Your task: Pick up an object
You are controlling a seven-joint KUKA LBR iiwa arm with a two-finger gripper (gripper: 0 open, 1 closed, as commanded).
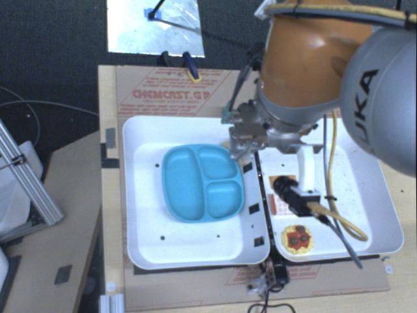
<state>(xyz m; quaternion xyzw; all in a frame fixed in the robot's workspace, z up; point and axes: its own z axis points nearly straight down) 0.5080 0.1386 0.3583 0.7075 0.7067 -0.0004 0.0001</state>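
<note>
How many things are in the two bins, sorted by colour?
Blue: 1, the divided plate in the left bin.
Yellow with red: 1, the small round item in the right bin.
Total: 2 clearly seen.

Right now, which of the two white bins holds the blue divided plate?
The left bin holds the blue divided plate; the right bin holds smaller items, including a small round yellow piece.

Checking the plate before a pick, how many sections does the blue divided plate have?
3. The blue divided plate in the left bin has one long section on its left, one upper right, one lower right.
</note>
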